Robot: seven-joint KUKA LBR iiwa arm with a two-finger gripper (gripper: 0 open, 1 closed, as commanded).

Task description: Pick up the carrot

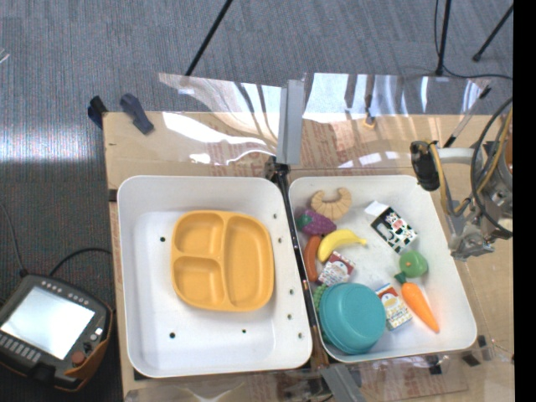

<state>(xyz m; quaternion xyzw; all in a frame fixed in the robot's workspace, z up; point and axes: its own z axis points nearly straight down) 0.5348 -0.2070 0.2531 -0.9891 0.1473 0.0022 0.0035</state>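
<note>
Carrot (418, 306) is lying in the right bin (456, 285), near its front-right corner, tip pointing toward that corner, green top end just beside a green apple (412, 264). A small carton (392, 305) is sitting just to its left, w/ a teal bowl (353, 316) beyond that. Gripper (471, 243) is hanging at the right rim of the same bin, outside the wall, blurred amid cabling; cannot tell its state. Nothing is showing in its grasp. Judged step: approach not yet begun, pick still outstanding. Next move is calling for travel inward over the rim, then alignment across the carrot's narrow axis before descent. Carrot is lying near the gripper, to its front-left, apart from it. Left bin (138, 308) is holding a yellow divided plate (223, 260); not involved.
</note>
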